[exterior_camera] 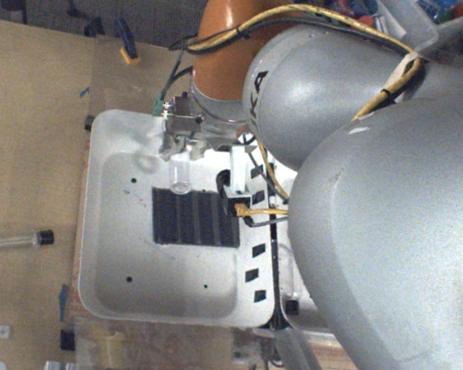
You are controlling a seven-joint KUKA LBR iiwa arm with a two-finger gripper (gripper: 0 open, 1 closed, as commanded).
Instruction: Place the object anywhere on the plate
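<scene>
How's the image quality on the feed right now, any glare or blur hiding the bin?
Camera view: soft overall, the grey arm looms large and hides the right side; mild glare washes the white bin floor; the ridged black plate stays readable; a clear vial under the gripper is hard to make out.

Grey arm [373,187] with orange band [231,38] spans right side. Gripper [180,151] low over white bin [99,280], just above black ridged plate [194,219]. Clear vial [16,238] lies on bench [22,116], left of bin.
</scene>
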